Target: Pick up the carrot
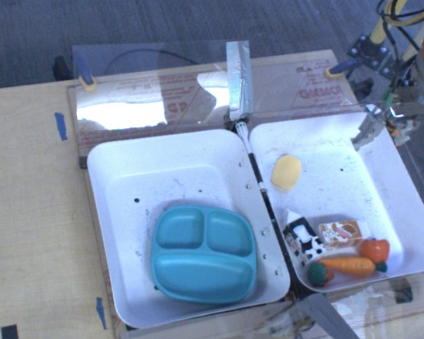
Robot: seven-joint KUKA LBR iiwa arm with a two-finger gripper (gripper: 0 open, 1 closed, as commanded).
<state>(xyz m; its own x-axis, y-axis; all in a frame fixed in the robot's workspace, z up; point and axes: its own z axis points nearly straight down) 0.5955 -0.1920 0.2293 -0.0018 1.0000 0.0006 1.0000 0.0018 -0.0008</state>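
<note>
The carrot (349, 265) is crowded by a tomato (374, 249) and a box (338, 232) in the right bin (417, 210); a neighbour could be grabbed instead. The gripper (366, 133) state cannot be told.

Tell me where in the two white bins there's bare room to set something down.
Right bin: bare floor between the yellow lemon and the far right wall, below the tool. Its near edge is crowded: cow toy, snack box, carrot, tomato. Left bin: a bare strip behind the teal tray, toward the far wall.
</note>
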